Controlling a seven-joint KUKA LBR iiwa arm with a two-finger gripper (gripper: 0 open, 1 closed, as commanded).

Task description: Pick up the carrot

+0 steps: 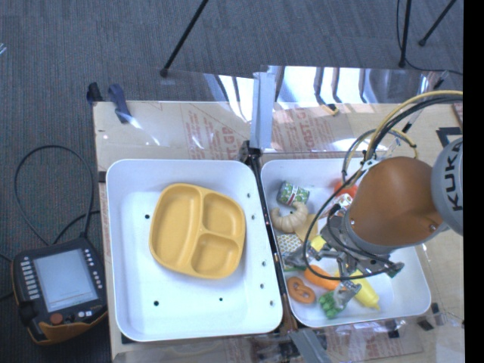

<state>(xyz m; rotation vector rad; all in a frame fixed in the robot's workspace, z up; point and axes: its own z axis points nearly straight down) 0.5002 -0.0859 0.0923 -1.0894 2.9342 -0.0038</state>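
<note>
The right bin (pixel 420 297), at the lower right of the frame, holds a cluster of toy food. The carrot (pixel 321 277) lies at the lower centre of this bin, roughly level, long axis running left to right, its right end hidden under the gripper (pixel 349 273). A pretzel (pixel 301 291) lies just beside the carrot at lower left; a green piece (pixel 329 305) and a yellow piece (pixel 367 297) lie just below.

The gripper sits directly above the carrot. The wrist housing and cable loops obscure the fingers; their state cannot be told.

Handling, as a judgement: the carrot appears to be a light, rigid, smooth moulded piece. Expect it to slip or roll under an off-centre pinch. Take hold across the thick mid-body, fingers perpendicular to the long axis, clear of the pretzel.

The left bin (pixel 128 278) carries a yellow divided plate (pixel 198 231). Both bins rest on a bench (pixel 174 131) with a glossy, reflective top. A teach pendant (pixel 59 286) lies on grey carpet at lower left. Tripod legs (pixel 189 29) stand at the upper edge.
</note>
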